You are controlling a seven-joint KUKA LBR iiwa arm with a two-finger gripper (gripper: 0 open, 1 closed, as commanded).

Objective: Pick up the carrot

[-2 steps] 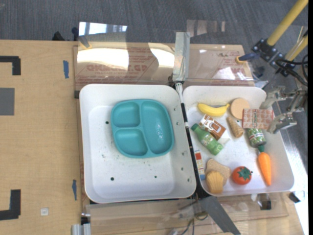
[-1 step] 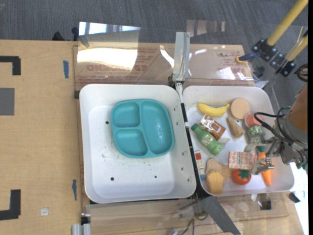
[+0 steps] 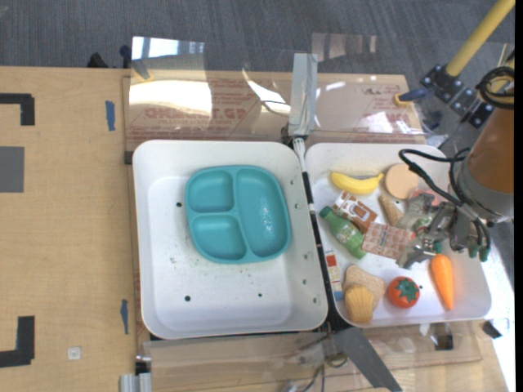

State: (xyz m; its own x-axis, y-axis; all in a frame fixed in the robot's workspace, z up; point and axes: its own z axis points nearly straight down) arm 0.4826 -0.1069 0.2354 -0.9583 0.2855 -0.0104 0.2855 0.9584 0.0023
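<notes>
The orange carrot (image 3: pixel 442 280) lies in the right bin (image 3: pixel 478 307), near its front right corner, with its thick end toward the back. My gripper (image 3: pixel 425 245) hangs just above and to the left of the carrot's thick end, over a pinkish patterned packet (image 3: pixel 384 239). Nothing can be made out in the gripper, and the carrot rests on the bin floor apart from it. The arm's orange band (image 3: pixel 498 158) sits at the right edge.
Sharing the right bin are a banana (image 3: pixel 355 182), a tan disc (image 3: pixel 400 182), a green bottle (image 3: pixel 343 229), a small carton (image 3: pixel 357 211), a tomato (image 3: pixel 402 292) and a yellow pastry (image 3: pixel 362 300). In the left bin (image 3: pixel 155 251) rests a teal divided plate (image 3: pixel 237 213).
</notes>
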